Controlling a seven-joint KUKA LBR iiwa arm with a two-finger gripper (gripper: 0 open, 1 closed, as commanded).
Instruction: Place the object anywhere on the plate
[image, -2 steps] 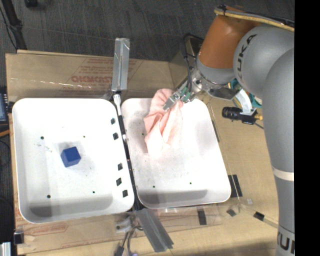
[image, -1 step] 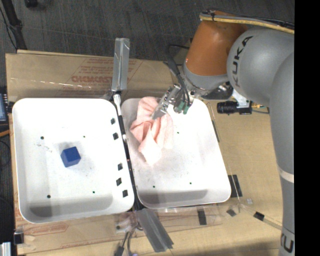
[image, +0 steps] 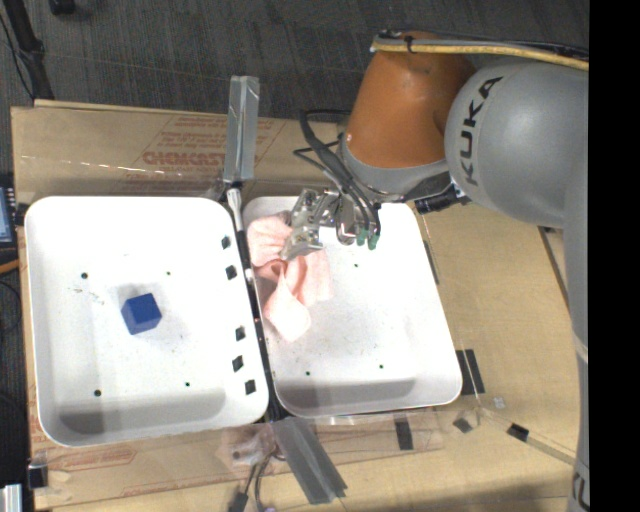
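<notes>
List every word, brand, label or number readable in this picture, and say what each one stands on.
"KUKA": dark letters on the grey arm, running up its casing near the orange band.
Red printing on the cardboard sheet behind the bins: a large word and smaller lines, too faint and blurred to read.

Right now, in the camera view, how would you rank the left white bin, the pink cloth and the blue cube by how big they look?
Largest to smallest:
1. Left white bin, by far the biggest.
2. Pink cloth, crumpled in the right bin.
3. Blue cube, smallest, lying in the left bin.
</notes>
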